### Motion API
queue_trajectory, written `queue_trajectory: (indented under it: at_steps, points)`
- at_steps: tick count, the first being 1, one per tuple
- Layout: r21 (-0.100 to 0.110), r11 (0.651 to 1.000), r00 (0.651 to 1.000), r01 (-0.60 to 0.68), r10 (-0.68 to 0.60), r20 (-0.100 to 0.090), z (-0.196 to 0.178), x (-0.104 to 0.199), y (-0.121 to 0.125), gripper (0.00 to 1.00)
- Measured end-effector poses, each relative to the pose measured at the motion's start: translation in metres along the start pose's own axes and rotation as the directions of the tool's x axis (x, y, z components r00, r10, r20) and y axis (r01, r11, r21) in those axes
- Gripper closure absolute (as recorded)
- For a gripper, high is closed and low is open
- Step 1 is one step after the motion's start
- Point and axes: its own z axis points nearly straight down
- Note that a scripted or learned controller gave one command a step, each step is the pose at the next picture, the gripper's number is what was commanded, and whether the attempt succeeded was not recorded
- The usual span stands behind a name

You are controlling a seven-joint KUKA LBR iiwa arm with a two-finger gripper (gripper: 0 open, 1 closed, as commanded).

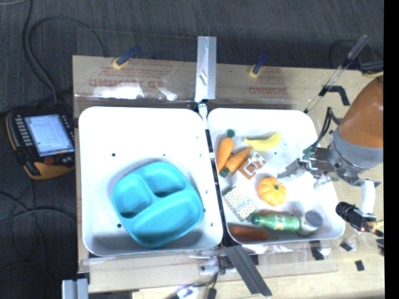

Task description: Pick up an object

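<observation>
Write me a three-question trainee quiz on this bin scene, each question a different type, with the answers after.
1. True or false: the blue divided plate lies in the left bin.
2. Multiple choice: what lies nearest the gripper? A) the green bottle B) the small orange pumpkin C) the banana
3. Fill in the blank: the two carrots lie in the right bin, close to the ___ that separates it from the other bin.

Key:
1. True.
2. B, the pumpkin, just below and to the left of the fingertips in the camera view.
3. Wall (the divider).
</observation>
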Motion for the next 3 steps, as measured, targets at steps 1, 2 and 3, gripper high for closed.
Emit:
queue_trajectory:
  at_steps: [1,2,3]
  points:
    - [-0.014,1.000,1.000,-0.002,0.002,0.002,0.088,0.021,0.010,0.00]
    - [-0.010,1.000,1.000,0.001,-0.001,0.000,0.082,0.023,0.010,1.00]
    - [0.000,1.000,1.000,-0.024,0.024,0.003,-0.027,0.065,-0.005,1.00]
